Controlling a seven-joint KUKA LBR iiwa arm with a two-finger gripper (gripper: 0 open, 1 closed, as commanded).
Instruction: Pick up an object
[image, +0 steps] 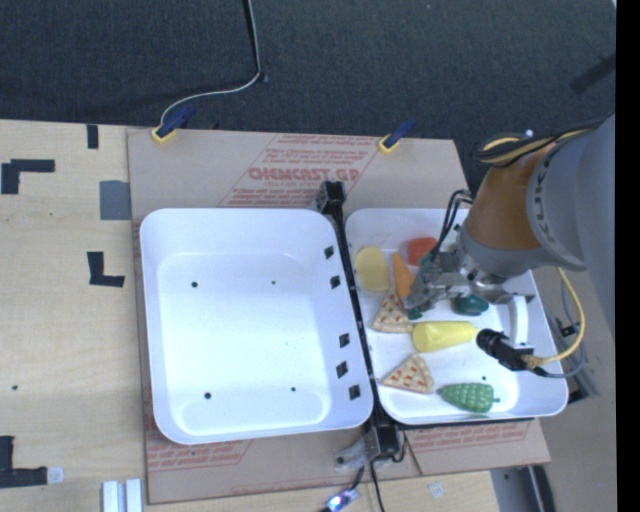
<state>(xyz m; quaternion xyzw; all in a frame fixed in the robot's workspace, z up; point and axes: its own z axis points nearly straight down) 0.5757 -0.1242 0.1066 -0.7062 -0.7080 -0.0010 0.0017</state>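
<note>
Arm (520, 215) bent (from right), claw (428, 285) seemingly low

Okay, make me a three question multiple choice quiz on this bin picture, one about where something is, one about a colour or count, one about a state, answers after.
1. Where does the green toy lie?
A. left bin
B. right bin, near corner
C. on the cardboard

2. How many pizza-slice toys lie in the right bin?
A. two
B. four
C. none

3. Where is the gripper?
A. high over the left bin
B. parked off the bench
C. low among the toys in the right bin

Answers:
1 B: the green toy sits by the right bin near edge.
2 A: one slice, another.
3 C: the gripper is down beside the orange piece.
</note>
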